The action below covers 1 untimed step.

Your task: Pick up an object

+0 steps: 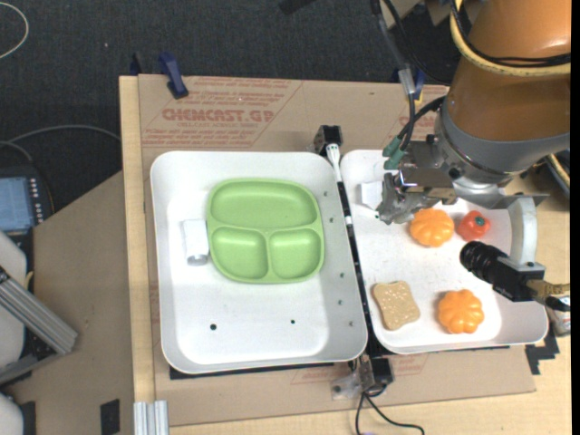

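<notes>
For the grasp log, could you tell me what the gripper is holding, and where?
It cannot be told: the gripper sits low beside the upper orange pumpkin, with nothing visibly between its fingers.

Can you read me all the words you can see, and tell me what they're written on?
"CHEMCAST G P" in big red letters on the brown board under the bins; the last letters are unsure.
A line of small red print above it and another below it: too blurred to read.
The bins, green tray and toy food carry no words that can be read.

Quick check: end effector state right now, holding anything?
End effector: low in the right bin, beside an orange pumpkin toy; open or closed cannot be told, no object seen in it.
</notes>
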Tool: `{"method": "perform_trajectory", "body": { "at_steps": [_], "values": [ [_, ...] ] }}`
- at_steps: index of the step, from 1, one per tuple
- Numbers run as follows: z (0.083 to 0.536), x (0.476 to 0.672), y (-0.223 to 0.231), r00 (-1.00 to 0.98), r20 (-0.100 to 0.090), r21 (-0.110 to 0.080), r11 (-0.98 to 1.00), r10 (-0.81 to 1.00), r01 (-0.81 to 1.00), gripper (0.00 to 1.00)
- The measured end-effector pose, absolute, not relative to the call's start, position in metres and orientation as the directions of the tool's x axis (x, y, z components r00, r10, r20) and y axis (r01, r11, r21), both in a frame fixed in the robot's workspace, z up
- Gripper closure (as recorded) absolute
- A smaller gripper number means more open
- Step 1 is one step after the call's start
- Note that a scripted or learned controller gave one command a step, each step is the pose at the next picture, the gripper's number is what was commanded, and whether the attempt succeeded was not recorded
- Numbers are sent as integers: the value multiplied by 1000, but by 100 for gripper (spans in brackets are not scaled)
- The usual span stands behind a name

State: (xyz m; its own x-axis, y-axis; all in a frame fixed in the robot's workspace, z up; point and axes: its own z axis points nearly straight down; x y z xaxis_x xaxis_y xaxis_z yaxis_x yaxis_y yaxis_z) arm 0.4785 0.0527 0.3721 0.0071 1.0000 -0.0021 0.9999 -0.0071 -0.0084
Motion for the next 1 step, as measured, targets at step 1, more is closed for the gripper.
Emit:
{"method": "perform_trajectory", "body": {
  "at_steps": [1],
  "values": [
    [417, 480, 110, -5, 2, 7, 5, 1000, 1000, 100]
  ]
}}
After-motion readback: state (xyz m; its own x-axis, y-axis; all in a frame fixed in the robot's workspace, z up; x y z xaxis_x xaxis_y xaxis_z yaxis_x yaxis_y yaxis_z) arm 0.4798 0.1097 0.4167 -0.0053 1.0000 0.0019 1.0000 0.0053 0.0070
